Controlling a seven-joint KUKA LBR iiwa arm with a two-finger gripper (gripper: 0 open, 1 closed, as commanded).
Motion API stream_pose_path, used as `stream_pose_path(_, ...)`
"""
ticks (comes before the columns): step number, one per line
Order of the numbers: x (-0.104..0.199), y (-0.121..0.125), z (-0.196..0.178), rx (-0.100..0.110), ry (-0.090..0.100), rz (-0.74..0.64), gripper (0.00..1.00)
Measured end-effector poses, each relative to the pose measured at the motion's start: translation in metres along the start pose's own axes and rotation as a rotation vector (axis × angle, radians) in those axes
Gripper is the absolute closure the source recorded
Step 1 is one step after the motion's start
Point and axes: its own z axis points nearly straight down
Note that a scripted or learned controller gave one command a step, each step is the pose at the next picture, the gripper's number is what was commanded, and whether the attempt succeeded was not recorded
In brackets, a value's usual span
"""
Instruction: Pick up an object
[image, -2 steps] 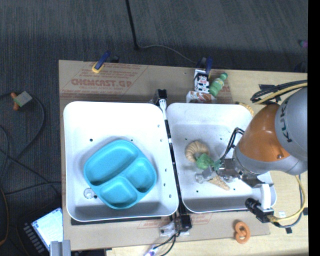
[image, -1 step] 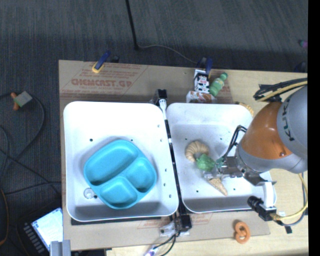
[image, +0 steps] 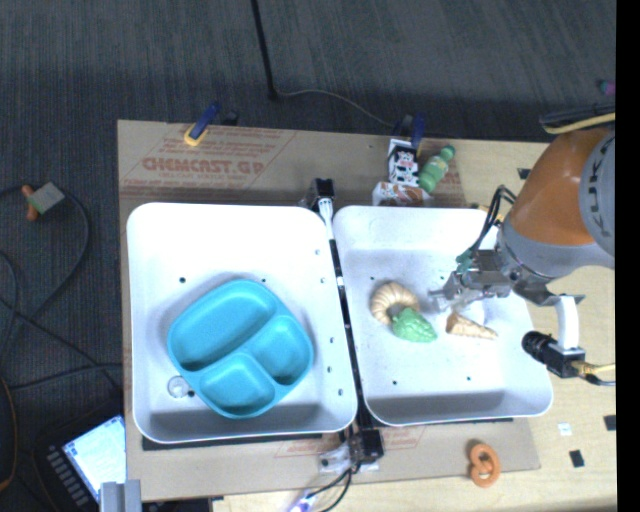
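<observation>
Orange ring toy (image: 484, 462) sits on the near edge of the tabletop (image: 150, 160), outside both bins, out of play. Left bin (image: 150, 240) holds a blue divided plate (image: 240, 346), lying flat, taking most of the floor; it looks too broad for a two-finger grab, so probably not a target. Right bin (image: 400, 225) has the small stuff: a tan shell-shaped toy (image: 392, 297) near the middle, a green leafy toy (image: 414, 327) touching it on the near-right side, and a cone-shaped piece (image: 470, 326) just right of the green one. Arm (image: 565, 205) reaches in from the right, orange band above the wrist, with the pincer (image: 470, 288) low over the right bin, just far of the cone and right of the shell. Pincer state: cannot tell, its tip is a dark clutter against white and nothing is visibly between its parts. Judgement: it is lined up for one of the three clustered toys, most likely the cone since that is closest; no pick made yet. Clustering is a risk: shell and green toy touch, so a descent there could nudge both. A bottle-like green toy (image: 434, 170) and a small printed box (image: 401, 164) lie on the tabletop beyond the right bin's far rim, likely spare objects. Blue clamps (image: 202, 123) at the far edge pin the cardboard sheet down.
</observation>
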Motion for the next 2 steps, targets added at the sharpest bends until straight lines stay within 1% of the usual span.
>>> stream_pose_path(1,0.015,0.107,-0.06,-0.001,-0.001,-0.002,1.0)
stream_pose_path(2,-0.024,0.133,-0.044,0.001,-0.002,0.0,1.0)
